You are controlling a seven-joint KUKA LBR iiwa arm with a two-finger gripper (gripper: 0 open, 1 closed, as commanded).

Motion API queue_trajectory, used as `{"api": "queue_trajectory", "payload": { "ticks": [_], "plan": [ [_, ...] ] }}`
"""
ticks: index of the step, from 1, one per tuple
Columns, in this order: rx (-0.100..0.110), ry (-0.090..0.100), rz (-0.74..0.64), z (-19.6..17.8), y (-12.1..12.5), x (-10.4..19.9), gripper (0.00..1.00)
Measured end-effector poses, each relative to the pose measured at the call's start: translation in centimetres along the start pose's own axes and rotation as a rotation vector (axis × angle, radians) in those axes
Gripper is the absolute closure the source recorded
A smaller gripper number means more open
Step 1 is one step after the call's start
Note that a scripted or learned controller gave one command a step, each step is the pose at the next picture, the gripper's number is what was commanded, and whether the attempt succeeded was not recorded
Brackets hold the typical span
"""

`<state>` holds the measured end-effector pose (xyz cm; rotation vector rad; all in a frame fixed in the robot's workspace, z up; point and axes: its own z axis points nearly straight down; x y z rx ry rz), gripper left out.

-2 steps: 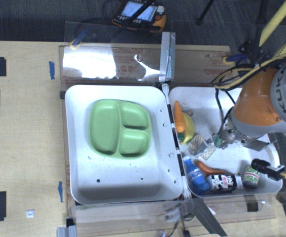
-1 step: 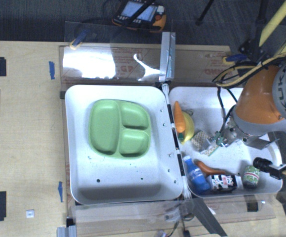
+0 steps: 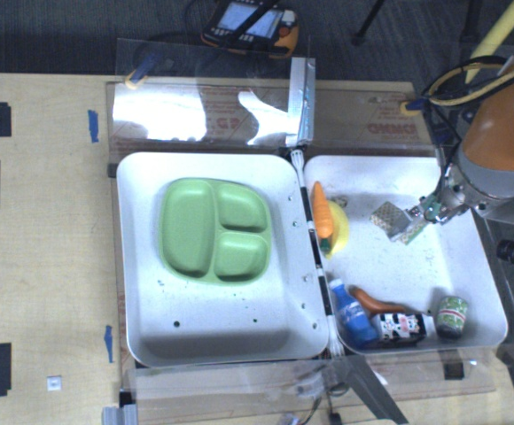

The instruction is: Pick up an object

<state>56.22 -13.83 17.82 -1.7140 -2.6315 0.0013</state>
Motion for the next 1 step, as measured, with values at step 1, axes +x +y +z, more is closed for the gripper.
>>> {"api": "queue_trajectory", "payload": {
  "ticks": [1],
  "plan": [
    [0.0, -0.001, 0.117, -1.38, 5.1, 6.85, 1.0]
  ]
}}
